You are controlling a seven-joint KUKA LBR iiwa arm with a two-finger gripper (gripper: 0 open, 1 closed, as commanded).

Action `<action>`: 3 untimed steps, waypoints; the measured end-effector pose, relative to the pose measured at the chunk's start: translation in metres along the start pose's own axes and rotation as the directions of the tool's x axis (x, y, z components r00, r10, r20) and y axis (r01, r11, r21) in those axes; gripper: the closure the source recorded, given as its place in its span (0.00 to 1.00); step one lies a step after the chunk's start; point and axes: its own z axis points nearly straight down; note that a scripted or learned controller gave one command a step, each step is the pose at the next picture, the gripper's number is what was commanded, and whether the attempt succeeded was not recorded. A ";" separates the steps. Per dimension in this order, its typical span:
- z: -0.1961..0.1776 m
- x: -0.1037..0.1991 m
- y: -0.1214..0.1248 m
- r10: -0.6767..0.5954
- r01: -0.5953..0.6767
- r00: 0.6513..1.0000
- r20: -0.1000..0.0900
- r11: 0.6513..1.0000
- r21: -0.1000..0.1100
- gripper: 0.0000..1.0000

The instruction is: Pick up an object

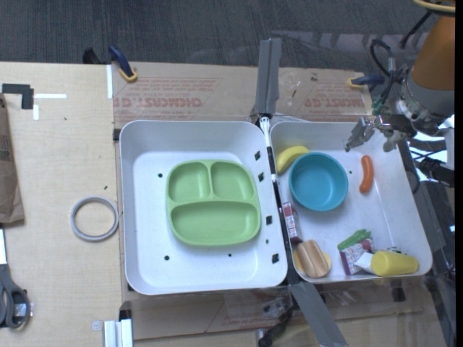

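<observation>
My gripper [372, 134] hangs over the far right corner of the right bin [405, 194], fingers spread open with nothing between them. Just below it lies an orange sausage-shaped toy [367, 173]. A blue bowl [318, 181] sits in the bin's far left part, with a yellow banana [291, 156] behind it. Near the front lie a tan bread piece [312, 258], a red and green packet [354, 250] and a yellow cylinder [395, 263].
The left bin [145, 215] holds a green divided plate [213, 202]. A thin red and white wrapper [289, 221] lies along the right bin's left wall. A tape ring [95, 217] rests on the bench at left. Blue clamps sit at the back.
</observation>
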 end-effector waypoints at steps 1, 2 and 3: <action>0.123 -0.052 -0.015 -0.050 0.050 0.999 -0.008 0.999 -0.004 0.00; 0.114 -0.055 -0.015 -0.048 0.048 0.999 -0.003 0.999 -0.005 1.00; -0.018 0.014 -0.093 -0.108 0.108 0.994 0.000 0.994 -0.002 1.00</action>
